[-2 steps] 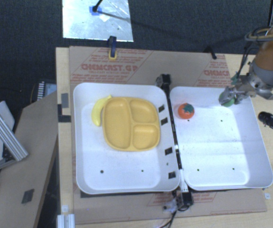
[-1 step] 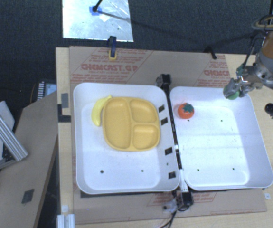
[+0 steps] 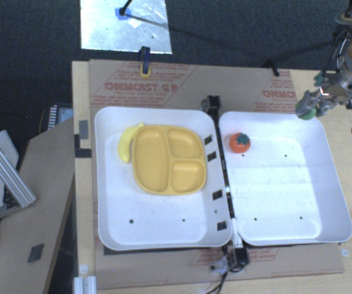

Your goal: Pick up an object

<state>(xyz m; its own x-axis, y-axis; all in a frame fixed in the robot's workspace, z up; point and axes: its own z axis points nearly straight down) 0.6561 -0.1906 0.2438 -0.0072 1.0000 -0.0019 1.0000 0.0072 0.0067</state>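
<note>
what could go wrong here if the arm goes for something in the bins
The small orange toy is round and lies near the right bin's far-left corner, so it may roll away or the tool may strike the wall. The banana lies against the yellow divided plate, so closing on it could catch the plate's rim instead.

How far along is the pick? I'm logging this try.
Nothing looks done: the tomato lies in the right bin, the banana and tray in the left bin. The hand is by the right bin's far corner. The whole grasp remains.
</note>
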